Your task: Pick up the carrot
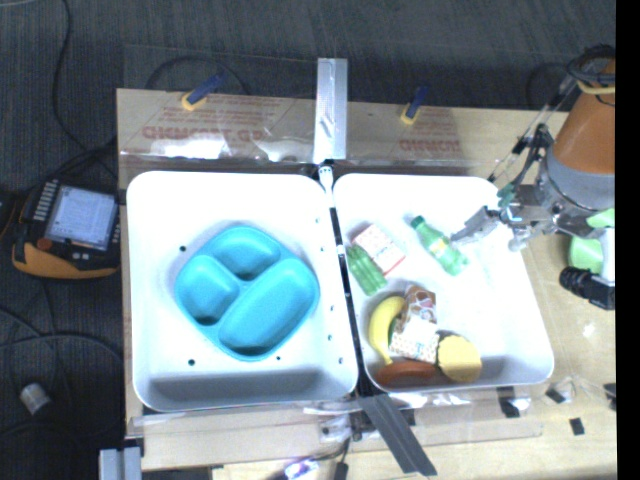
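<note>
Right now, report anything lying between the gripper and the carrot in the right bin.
The gripper hangs by the green plastic bottle. The dull orange carrot lies at the near wall of the right white bin, partly under a printed snack packet and a yellow round lump.

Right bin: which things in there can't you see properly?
1. Camera view: an orange-brown thing, maybe the carrot, lies by the near wall of the right bin. A snack packet and a yellow lump mostly cover it.
2. Camera view: the packet's print is too small to read.
3. Camera view: the arm is cut off by the right edge.
</note>
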Robot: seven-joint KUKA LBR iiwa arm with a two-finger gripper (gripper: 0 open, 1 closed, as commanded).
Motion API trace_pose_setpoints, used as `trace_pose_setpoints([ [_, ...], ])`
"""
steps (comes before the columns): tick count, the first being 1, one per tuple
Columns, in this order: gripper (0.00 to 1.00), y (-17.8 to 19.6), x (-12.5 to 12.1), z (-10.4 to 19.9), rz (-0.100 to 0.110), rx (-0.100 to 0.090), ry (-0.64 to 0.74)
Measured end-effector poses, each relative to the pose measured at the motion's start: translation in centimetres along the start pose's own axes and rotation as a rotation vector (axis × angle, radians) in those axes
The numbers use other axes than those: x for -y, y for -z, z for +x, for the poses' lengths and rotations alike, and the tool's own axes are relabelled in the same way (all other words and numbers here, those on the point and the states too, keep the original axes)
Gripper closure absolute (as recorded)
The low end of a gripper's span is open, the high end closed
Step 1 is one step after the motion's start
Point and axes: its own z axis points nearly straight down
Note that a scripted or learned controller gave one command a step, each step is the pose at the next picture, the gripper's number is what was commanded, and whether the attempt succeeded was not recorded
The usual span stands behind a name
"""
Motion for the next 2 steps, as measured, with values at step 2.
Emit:
trace_pose_setpoints([
  [2,0.0,-10.9,8.0,8.1,0.001,0.001,-0.842],
])
